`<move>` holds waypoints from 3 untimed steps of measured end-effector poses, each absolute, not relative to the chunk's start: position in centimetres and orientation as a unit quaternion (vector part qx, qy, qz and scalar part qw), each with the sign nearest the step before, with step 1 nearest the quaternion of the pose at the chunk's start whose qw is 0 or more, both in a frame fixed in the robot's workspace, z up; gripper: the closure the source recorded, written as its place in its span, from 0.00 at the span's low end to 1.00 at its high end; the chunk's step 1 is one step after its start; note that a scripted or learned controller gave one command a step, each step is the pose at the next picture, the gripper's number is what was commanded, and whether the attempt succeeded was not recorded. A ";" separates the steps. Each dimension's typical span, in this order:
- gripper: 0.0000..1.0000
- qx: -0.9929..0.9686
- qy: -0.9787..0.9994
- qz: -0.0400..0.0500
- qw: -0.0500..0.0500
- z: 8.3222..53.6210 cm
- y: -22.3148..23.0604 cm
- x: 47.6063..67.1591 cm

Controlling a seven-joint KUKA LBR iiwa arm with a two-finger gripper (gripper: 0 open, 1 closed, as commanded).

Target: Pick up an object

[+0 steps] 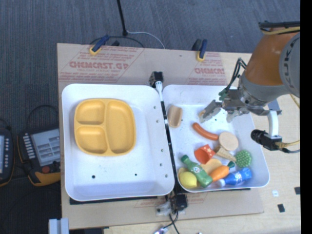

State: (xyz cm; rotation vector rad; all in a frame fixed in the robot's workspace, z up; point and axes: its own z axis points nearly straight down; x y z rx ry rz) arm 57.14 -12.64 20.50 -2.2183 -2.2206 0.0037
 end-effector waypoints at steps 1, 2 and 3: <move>0.00 -0.720 -0.694 0.001 0.001 9.9 -12.1 57.6; 1.00 -0.720 -0.694 0.002 0.002 10.6 -12.1 57.6; 1.00 -0.738 -0.675 0.001 0.001 21.6 -8.0 54.0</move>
